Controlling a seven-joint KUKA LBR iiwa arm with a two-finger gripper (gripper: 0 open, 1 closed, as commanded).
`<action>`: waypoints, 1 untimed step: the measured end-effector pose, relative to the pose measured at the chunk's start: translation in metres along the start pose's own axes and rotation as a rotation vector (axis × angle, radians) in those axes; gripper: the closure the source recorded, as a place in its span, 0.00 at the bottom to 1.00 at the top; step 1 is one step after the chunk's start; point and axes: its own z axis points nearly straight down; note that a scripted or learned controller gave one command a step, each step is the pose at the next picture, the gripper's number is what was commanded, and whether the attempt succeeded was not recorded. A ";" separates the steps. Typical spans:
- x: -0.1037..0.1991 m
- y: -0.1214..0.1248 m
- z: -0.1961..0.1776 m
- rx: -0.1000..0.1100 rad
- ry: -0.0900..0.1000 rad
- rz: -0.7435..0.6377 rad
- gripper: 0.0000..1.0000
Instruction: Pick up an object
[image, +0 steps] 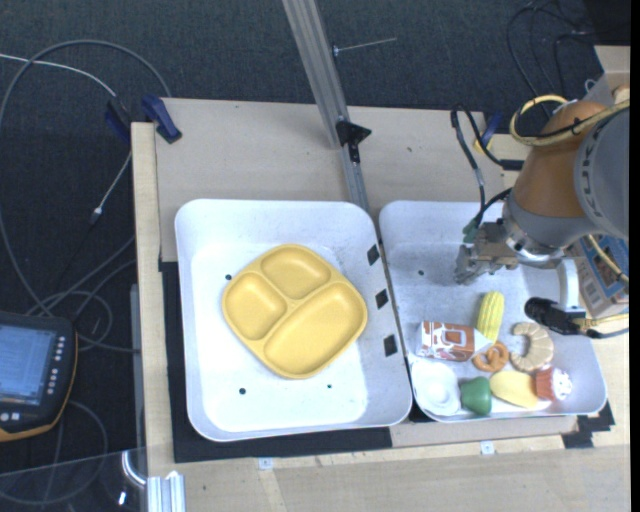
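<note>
A pale wooden bench (250, 150) stands on dark carpet (60, 250), with loose cables trailing to the left and a handheld screen (30, 375) lying on the floor there. A metal pole (325, 80) slants across the bench top, ending between the two white bins. The gripper (478, 262) hangs over the upper part of the right bin (420, 235), and I cannot tell whether its fingers are spread or pressed together; nothing shows between them. Just below it lies an ear of corn (490, 313). Further below and a little left sit a small carton (446, 341), a white cup (436, 385) and a green piece (477, 396). Below and to the right lie a pretzel (492, 357), a croissant (534, 345), a yellow lemon (516, 389) and a red-and-white piece (551, 383). Well to the left, the left bin (200, 300) holds a yellow divided plate (294, 310).
</note>
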 end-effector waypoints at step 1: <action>0.008 -0.004 -0.058 -0.006 -0.002 -0.001 1.00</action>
